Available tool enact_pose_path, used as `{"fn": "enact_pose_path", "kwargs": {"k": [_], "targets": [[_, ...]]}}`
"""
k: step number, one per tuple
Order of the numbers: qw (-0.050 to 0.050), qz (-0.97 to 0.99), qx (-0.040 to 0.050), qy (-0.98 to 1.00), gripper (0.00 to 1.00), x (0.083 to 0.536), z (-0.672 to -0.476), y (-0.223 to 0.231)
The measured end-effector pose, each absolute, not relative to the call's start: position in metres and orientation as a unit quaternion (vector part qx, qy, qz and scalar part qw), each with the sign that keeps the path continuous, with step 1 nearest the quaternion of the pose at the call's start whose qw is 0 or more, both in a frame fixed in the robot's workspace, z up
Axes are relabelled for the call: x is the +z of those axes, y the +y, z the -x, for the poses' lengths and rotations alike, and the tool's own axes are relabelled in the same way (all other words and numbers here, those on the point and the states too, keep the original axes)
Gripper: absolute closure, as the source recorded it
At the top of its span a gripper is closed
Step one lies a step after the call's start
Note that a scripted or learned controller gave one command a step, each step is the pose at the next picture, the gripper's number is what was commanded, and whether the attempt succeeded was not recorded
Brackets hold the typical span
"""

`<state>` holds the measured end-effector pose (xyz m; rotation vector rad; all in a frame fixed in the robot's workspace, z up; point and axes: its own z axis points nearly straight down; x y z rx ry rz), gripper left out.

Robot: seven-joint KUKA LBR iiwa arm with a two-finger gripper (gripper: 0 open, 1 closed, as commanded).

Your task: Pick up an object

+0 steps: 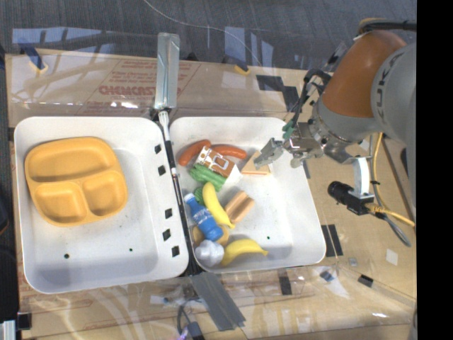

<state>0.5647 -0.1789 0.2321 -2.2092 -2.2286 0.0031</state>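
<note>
Even, bright light; faint glare

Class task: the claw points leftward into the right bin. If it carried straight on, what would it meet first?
Probably the tan wedge just ahead of the claw, then the hot dog. Height above them is unclear.

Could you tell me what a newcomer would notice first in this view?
Probably the yellow divided tray alone in the left bin. Next, the bright toy food heaped along the right bin's left side, and the grey-and-orange arm with its end effector over that bin.
</note>
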Motion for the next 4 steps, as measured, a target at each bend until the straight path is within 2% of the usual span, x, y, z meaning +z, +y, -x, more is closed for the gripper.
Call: {"fn": "enact_pose_path", "kwargs": {"k": [1, 2, 3, 4], "targets": [[0.005, 0.715, 0.0032, -0.699, 0.0, 0.107, -0.528, -0.136], [-0.003, 0.736, -0.0017, -0.677, 0.0, 0.096, -0.6, -0.147], [0.002, 0.771, 0.0013, -0.637, 0.0, 0.092, -0.579, -0.182], [0.008, 0.804, 0.0077, -0.595, 0.0, 0.089, -0.63, -0.143]]}}
